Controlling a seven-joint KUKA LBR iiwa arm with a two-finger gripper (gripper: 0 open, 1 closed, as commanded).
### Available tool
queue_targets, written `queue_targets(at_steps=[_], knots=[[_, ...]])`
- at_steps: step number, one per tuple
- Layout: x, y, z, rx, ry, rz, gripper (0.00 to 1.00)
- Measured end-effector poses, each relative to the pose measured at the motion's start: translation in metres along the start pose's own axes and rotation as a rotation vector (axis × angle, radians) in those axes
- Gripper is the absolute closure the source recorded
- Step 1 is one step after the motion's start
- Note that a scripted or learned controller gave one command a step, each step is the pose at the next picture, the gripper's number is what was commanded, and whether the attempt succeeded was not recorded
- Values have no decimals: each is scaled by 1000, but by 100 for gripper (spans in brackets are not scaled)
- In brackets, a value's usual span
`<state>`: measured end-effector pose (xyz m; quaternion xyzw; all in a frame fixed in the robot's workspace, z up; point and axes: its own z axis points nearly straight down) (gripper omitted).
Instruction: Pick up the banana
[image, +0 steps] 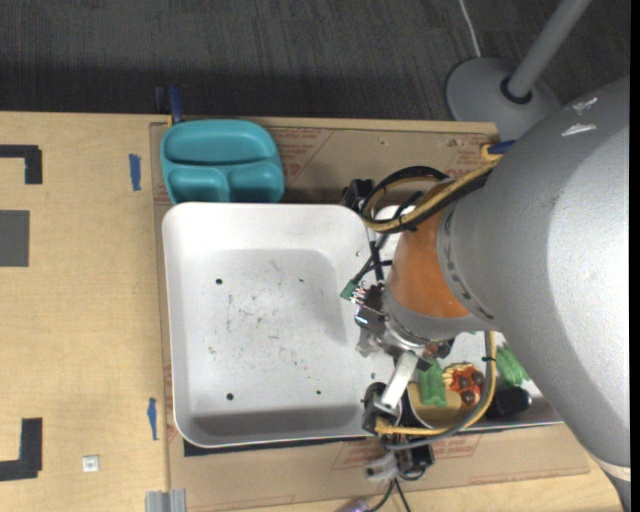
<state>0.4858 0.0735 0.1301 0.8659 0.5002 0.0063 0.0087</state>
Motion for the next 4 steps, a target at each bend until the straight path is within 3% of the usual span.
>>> queue_targets(at_steps=[4], knots=[[1, -2, 1, -1, -8, -107, 100]])
